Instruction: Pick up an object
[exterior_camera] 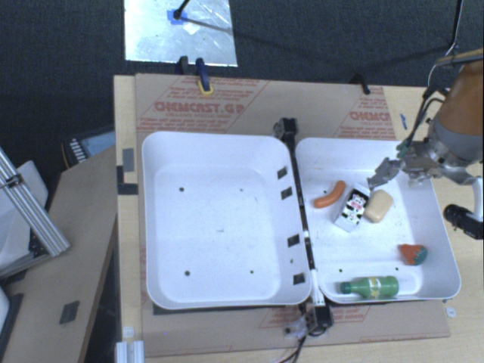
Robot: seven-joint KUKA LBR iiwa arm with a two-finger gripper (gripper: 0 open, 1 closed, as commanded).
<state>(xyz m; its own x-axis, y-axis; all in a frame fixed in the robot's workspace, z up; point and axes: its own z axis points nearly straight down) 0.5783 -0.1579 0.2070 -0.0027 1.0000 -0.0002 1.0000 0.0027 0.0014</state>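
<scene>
The right bin [439, 225] holds several objects. An orange sausage [330, 195] lies near its left wall. Beside it are a black-and-white carton [352, 208] and a beige block [379, 206], touching each other. A red and green strawberry [413, 254] rests near the right wall, and a green bottle [370, 286] lies on its side along the front wall. My gripper [389, 171] hangs over the upper right part of this bin, just above and behind the beige block, holding nothing that I can see.
The left bin [155, 203] sits beside the right one, with a black divider strip [295, 203] between them. A shiny metal sheet [180, 21] lies behind the bench. An aluminium frame [30, 218] stands at far left.
</scene>
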